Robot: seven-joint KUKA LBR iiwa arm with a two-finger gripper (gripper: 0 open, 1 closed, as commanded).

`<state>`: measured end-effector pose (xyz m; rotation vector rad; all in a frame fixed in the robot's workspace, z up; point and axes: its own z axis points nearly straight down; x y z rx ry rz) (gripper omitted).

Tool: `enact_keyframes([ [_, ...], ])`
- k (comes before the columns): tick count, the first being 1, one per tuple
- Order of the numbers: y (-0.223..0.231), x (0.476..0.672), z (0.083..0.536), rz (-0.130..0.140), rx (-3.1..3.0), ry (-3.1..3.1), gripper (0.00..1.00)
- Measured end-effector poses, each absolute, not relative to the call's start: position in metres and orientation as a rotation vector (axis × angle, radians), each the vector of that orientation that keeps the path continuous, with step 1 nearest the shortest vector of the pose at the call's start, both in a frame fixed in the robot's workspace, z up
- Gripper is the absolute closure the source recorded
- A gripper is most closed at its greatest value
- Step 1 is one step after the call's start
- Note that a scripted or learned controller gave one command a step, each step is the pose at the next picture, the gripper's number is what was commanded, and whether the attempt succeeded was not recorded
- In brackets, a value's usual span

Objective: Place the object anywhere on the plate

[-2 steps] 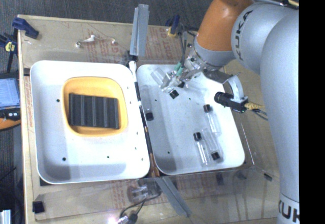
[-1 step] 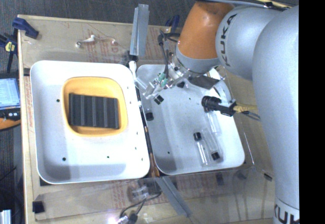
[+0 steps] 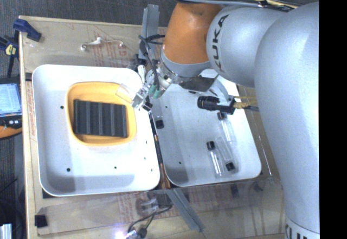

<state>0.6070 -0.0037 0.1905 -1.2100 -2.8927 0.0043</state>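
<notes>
Clear plastic object (image 3: 123, 91) overlaps the yellow plate's (image 3: 87, 89) upper right rim, pale and see-through; gripper (image 3: 145, 97) beside that rim, jaws' state I cannot tell.

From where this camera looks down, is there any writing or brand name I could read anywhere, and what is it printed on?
"KUKA": dark letters running sideways on the grey arm, beside its orange band.
The screen at the left edge shows content too small and blurred to read.
No legible text on the yellow plate, the white bins or the clear tubes.
</notes>
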Motion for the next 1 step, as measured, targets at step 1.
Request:
enact_keyframes([
  [1,-0.0043,0.6071,0.1906,0.005,-1.212,-2.893,0.00],
])
